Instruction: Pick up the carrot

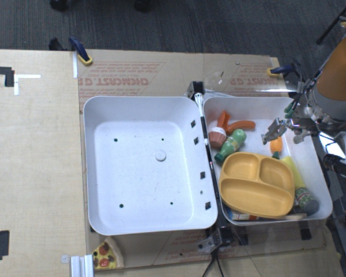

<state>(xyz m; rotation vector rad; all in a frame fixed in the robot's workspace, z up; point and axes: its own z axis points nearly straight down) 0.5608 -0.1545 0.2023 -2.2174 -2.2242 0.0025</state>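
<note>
1. Pizza toy lies at the bench's front edge, below the left bin.
2. Yellow plate fills the front of the right bin.
3. Carrot lies near that bin's back left corner, beside the green bottle.
4. Gripper hangs by the bin's right side, apart from the carrot.
5. Its fingers hold nothing; how wide they stand, I cannot tell.
6. Picking up is not yet done.

Grey arm, orange band, metal tool
</note>
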